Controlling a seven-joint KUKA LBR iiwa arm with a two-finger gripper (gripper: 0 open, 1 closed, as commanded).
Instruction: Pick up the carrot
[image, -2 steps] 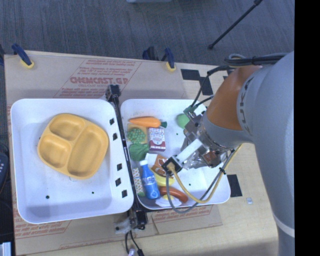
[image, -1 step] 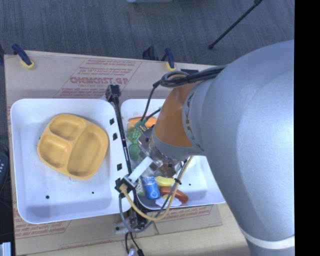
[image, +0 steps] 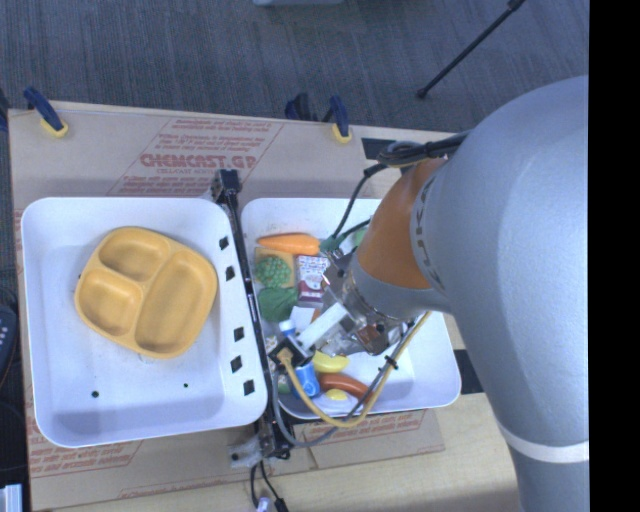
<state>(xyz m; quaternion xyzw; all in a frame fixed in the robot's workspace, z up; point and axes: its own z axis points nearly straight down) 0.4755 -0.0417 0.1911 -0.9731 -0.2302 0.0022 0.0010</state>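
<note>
Lying in right bin, carrot, cardboard-covered bench, grey carpet

- The left bin had much free floor around the yellow plate.
- The right bin was crowded: the arm covered its middle.
- The carrot lay near the far wall, the green vegetable just beside it.

The two shallow white bins look like smooth, slightly glossy plastic. The yellow three-compartment plate appears matt plastic. Brown printed cardboard lies dull beneath. The grey arm casing has a smooth satin sheen.
</note>
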